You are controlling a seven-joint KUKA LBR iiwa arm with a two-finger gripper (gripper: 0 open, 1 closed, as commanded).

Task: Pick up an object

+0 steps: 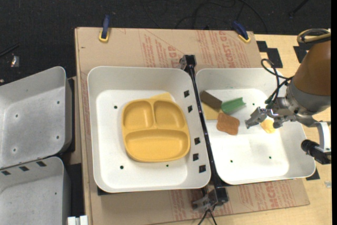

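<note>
**Pincer low in the right bin beside a yellow piece**

Nearest the camera, at the lower middle of the frame, two white bins sit side by side on the desk (158, 42). The left bin (100, 113) holds one yellow divided tray (156, 130) with three compartments. The right bin (253, 160) holds four small things: a brown rough-edged piece (228, 124), a green piece (233, 105), a dark flat piece (211, 99) partly under the green one, and a small yellow piece (269, 126), half hidden by the pincer (261, 117). The pincer's fingers look spread apart, nothing clearly between them; their tips are hard to make out. The arm (310, 79) is cut off at the right edge.
</note>
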